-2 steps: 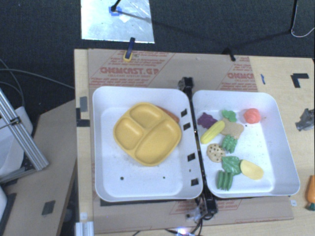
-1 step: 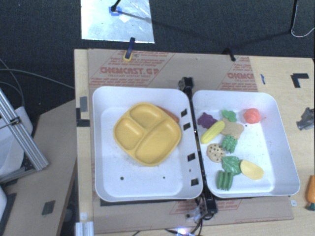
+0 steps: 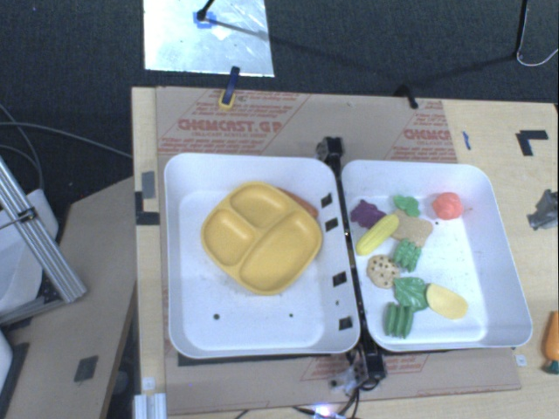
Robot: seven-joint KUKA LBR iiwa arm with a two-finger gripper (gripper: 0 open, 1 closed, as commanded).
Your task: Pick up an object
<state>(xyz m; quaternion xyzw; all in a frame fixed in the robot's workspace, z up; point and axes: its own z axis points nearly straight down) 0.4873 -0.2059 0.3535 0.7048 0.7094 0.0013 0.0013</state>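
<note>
Toy food — a yellow banana [image 3: 378,233], red tomato [image 3: 447,205] and cookie [image 3: 382,271] — clusters in the right bin [image 3: 498,260], beside the left bin holding a yellow divided plate [image 3: 260,236]. Right of that bin, at the frame edge, the hand [image 3: 543,209] waits; its spread cannot be told.

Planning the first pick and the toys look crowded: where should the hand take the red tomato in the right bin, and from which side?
Take the red tomato across its round middle, coming straight down from above. It sits near the far wall of the right bin, apart from the other toys, with bare floor on both sides for the fingers. Its rounded shape could slip, so centre the grip.
</note>
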